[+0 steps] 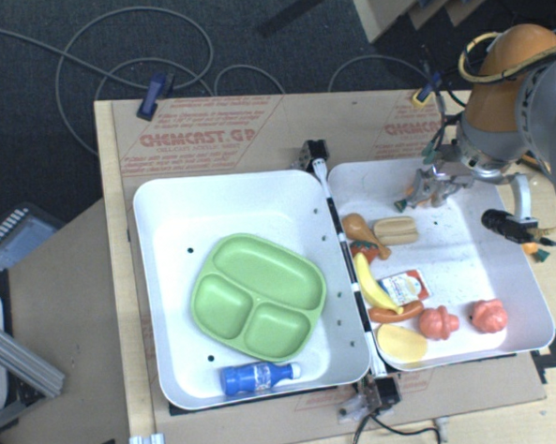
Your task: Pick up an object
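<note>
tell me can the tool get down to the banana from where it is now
Probably yes. The tool hangs over the right bin's far end, and the banana lies uncovered by the left wall, though the drumstick and sachet crowd it.

Arm [523, 79] cut off at the right edge beyond the orange band. Gripper [428, 186] small and slightly blurred; finger spacing impossible to judge. Banana [374, 286] partly hidden under the packet [403, 286] and sausage [394, 311]. Packet print too small to read. Bottle [257, 378] label unreadable. Grey device [14, 237] at the left edge cropped. Metal rail [19, 359] at lower left cut off as well.
</note>
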Available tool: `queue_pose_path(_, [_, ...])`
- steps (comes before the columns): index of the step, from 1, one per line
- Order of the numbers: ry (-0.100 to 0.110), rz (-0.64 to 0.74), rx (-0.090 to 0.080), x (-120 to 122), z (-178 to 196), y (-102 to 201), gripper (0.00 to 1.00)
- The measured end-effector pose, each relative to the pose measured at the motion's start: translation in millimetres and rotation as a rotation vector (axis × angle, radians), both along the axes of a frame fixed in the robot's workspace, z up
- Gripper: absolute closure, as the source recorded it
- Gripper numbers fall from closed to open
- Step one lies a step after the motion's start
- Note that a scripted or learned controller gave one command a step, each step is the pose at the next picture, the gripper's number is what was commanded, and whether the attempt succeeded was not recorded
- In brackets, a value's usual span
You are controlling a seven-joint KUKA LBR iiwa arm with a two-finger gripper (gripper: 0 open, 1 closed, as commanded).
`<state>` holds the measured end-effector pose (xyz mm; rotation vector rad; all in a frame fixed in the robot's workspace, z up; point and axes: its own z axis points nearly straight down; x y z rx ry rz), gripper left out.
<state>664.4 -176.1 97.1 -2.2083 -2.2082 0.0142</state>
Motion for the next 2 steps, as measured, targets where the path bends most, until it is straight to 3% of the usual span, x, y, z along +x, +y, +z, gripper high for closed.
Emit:
queue_pose_path(1, [-0.021,0.003,-0.005,-56.4,89.0,107.7,1.00])
queue_pose_path(2, [-0.018,-0.001,-0.008,-30.3,26.7,68.5,1.00])
